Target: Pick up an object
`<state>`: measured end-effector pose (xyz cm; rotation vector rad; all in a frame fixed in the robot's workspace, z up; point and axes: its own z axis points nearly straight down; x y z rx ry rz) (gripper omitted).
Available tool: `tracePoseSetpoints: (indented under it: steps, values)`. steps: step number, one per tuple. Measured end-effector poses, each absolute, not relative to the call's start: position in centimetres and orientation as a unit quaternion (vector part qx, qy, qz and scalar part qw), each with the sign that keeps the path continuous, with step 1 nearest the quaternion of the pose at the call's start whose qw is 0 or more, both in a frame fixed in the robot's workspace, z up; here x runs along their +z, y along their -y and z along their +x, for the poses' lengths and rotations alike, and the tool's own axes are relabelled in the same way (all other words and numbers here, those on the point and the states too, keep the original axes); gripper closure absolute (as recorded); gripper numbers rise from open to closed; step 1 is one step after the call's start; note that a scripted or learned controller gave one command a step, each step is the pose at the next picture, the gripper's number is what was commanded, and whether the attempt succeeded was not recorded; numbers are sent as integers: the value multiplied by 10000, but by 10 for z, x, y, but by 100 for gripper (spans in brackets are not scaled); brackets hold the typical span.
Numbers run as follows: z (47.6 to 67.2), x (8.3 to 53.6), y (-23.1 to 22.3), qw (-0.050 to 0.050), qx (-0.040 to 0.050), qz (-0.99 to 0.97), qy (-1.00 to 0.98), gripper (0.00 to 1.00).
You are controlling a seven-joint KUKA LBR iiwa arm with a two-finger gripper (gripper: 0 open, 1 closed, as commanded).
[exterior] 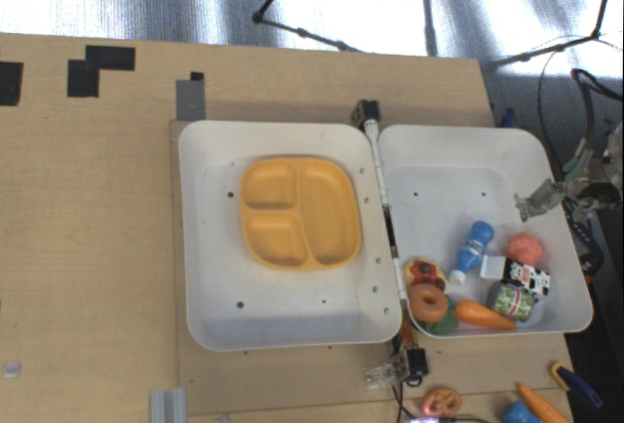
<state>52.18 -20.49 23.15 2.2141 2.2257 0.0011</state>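
**Pre-grasp: gripper parked at right bin's edge, nothing picked**

Nearest the camera, on the tabletop (pixel 97 265) in front of the bins: pretzel-like toy (pixel 442 402) and blue-and-orange item (pixel 531 408) at the bottom edge.

Next, near corner of the right bin (pixel 458 158), all candidates clustered tight:
- carrot (pixel 485 316) lying flat along the near wall
- donut (pixel 428 300) just beside carrot's blunt end, green piece tucked under it
- green can (pixel 513 302) touching the black-and-white carton (pixel 527 277)
- pink ball (pixel 526 247) behind the carton
- blue bottle (pixel 473 249) tilted, cap pointing toward the donut

Left bin (pixel 210 216): yellow divided plate (pixel 297 213) sitting mid-bin, compartments bare.

Farther back and right: gripper (pixel 538 199) over the right bin's right rim, clear of every object, nothing between the fingers. Open or closed: could not tell, too small and cluttered against cables.

Judged step: approach not yet started, no contact. Next move called for: travel inward and down toward the cluster. Blue bottle looked the cleanest target, most free space around it. Can, carton and ball packed together, so a descent there likely to clip a neighbour. Carrot too close to the wall for finger clearance.
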Motion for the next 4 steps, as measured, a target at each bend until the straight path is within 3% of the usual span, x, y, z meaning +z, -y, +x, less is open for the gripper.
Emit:
tracePoseSetpoints:
  steps: [1,2,3,4]
  values:
    - [578,97,203,-33,11,8033,-5956,0]
    - [556,87,142,27,21,7909,-6119,0]
    - [558,98,143,45,30,7908,-6120,100]
    - [507,218,89,8,13,8311,-5562,100]
